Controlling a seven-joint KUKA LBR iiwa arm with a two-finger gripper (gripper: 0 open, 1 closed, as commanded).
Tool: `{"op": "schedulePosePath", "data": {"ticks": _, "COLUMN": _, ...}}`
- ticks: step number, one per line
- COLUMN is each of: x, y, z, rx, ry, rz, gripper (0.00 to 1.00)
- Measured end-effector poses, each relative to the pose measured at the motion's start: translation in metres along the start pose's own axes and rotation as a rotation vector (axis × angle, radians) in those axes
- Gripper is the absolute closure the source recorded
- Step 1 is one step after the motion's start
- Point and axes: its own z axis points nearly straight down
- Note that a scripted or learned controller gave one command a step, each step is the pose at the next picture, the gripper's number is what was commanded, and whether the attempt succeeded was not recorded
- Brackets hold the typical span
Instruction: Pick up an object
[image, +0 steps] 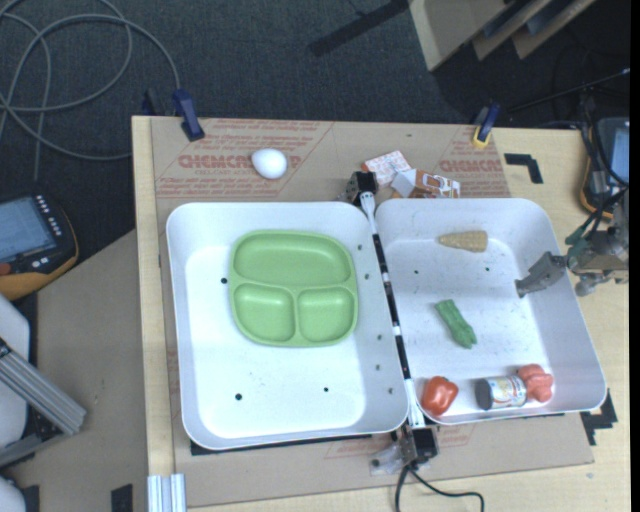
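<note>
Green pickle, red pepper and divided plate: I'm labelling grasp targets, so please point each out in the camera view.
green pickle (456, 324), camera view, middle of its body, in the right bin.
red pepper (438, 396), camera view, centre of its red skin, right bin's near edge.
green divided plate (294, 256), camera view, floor of its large upper compartment, left bin.

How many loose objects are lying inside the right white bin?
4. A tan wedge-shaped piece near the far wall, a green pickle-shaped toy in the middle, a red pepper-like toy and a small bottle with a red cap along the near wall.
</note>
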Motion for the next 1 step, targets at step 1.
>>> {"op": "schedulePosePath", "data": {"ticks": 1, "x": 0.0445, "y": 0.0162, "z": 0.0632, "rx": 0.003, "ry": 0.002, "rz": -0.002, "gripper": 0.0}}
